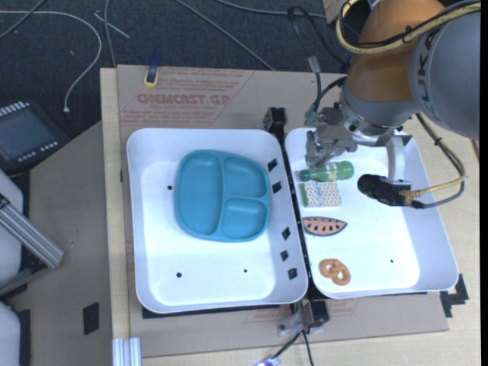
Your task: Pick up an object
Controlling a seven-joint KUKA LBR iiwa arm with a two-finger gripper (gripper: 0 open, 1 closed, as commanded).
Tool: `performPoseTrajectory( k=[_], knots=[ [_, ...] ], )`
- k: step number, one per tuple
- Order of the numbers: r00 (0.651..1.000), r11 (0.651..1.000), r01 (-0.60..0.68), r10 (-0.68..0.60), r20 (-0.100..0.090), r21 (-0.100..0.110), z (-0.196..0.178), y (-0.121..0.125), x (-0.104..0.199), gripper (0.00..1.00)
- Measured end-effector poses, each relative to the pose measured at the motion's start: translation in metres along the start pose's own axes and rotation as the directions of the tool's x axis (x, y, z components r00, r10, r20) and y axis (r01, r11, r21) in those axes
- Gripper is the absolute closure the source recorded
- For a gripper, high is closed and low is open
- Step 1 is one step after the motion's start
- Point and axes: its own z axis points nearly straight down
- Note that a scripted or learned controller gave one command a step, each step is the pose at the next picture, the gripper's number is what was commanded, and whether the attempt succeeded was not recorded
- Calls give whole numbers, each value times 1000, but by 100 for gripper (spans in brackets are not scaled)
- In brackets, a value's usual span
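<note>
My arm [412, 59] reaches in over the right bin [412, 242], and my fingers [324, 157] hang just above the green bottle [329, 172] lying on its side near the bin's left wall; how wide they stand I cannot tell. The left bin [152, 227] carries a blue divided plate [223, 195]. Below the bottle sit a patterned packet [321, 195], a watermelon slice [325, 226] and a pretzel [335, 271]. Both bins rest on the cardboard-covered bench [191, 90], with cables on the dark floor [61, 44] beyond.
</note>
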Motion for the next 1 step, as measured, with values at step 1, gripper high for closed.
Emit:
performPoseTrajectory(
  k=[1],
  knots=[
    [1000,1000,0,0,0,1,1,-5,50,100]
  ],
)
